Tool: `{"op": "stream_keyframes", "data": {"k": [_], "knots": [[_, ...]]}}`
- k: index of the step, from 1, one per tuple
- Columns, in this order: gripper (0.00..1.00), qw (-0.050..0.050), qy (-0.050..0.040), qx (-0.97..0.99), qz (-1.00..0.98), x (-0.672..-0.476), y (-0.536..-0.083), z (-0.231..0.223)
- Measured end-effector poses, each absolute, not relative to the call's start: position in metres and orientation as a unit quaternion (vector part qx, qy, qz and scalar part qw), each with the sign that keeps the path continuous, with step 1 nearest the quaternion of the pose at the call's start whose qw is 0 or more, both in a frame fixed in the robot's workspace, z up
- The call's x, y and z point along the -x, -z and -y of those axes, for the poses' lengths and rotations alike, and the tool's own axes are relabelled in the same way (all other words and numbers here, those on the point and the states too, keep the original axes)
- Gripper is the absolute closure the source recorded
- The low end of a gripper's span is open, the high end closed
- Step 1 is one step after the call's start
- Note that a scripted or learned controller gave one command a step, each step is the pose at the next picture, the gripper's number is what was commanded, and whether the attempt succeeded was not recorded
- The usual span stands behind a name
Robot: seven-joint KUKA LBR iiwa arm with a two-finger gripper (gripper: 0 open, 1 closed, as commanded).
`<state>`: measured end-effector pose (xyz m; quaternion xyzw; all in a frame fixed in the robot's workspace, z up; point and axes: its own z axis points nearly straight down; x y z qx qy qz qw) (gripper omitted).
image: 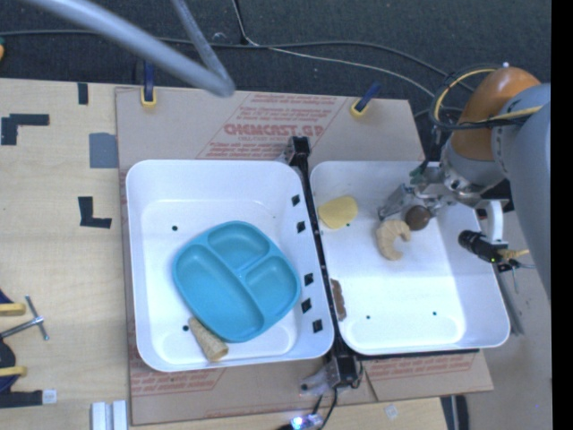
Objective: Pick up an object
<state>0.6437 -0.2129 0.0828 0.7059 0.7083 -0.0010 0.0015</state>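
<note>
My gripper (405, 208) is low over the upper right part of the right bin (448, 316), with the arm's orange band (500, 97) behind it. A small dark brown object (417, 217) lies right at the gripper's tip, touching or just under it. A beige croissant-shaped piece (391, 238) rests directly below and to the left of the gripper. A pale yellow round piece (338, 211) lies near the bin's left wall. Whether anything is gripped is hidden by the slant of the view.
The left bin (148, 240) holds a blue divided plate (235, 279) and a tan cork-like cylinder (207, 339) at its lower edge. A small brown item (337, 297) sits by the divider between the bins. Cables run behind the bench.
</note>
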Motion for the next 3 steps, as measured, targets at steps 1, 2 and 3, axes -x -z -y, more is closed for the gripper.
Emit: {"op": "stream_keyframes", "data": {"k": [1,2,3], "knots": [[1.00,0.004,0.0006,-0.705,-0.709,-0.645,-0.097,0.213],[1.00,0.002,-0.0007,-0.707,-0.708,-0.647,-0.161,0.215],[1.00,0.001,-0.0002,-0.707,-0.708,-0.644,-0.222,0.213]]}}
